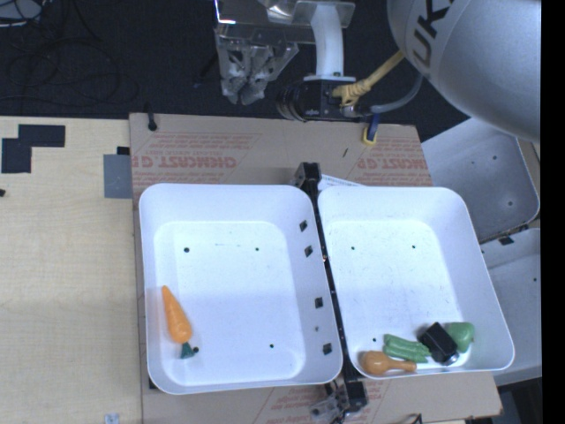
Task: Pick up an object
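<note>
Nothing lifted yet, so the step in hand, as I judge it, is choosing a target and coming down on it; working left to right across the bench. Left bin (150,237): shallow, smooth white plastic, rounded corners, a few dark dots on the floor; one orange carrot (176,316) lies near the left wall toward the front corner, tapered, glossy like moulded toy plastic, a small dark green stub at its near end; it lies well apart from everything else, so I rate it the cleanest pick; best to come straight down over its thicker middle with my jaws set across its width, not along its length, and to keep clear of the wall beside it; the slick taper could slip toward the thin end if I close there. My gripper (250,82) hangs at the top, above and behind the bins, over the dark background, grey metal; whether my jaws stand apart or closed I cannot tell, and I see nothing held. Right bin (477,237), same white tray; in its front right corner a crowded cluster: an orange pear-shaped piece (386,363), a bumpy green pod (406,348), a black block (438,342) and a rounded green piece (460,332), touching or overlapping and hard against the rim; a grasp there risks catching two things or striking the wall.
</note>
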Robot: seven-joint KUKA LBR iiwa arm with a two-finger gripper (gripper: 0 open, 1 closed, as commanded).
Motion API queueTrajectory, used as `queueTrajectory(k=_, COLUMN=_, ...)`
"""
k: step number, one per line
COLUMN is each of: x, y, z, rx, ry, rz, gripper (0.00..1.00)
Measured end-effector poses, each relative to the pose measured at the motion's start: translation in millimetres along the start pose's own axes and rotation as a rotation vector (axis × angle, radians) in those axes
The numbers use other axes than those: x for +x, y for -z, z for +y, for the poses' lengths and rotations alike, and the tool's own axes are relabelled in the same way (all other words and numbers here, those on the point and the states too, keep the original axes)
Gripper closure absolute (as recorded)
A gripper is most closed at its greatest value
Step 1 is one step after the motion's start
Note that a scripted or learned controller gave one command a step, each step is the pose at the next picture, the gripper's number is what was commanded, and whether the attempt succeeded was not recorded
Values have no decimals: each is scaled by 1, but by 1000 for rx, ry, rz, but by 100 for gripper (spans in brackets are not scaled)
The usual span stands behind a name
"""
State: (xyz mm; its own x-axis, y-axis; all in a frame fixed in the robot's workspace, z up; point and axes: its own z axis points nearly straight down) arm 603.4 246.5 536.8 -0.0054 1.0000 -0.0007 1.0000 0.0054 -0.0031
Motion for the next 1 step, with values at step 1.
queueTrajectory(k=1, x=-106, y=0, z=31, rx=0, ry=-16, rz=-4, gripper=100)
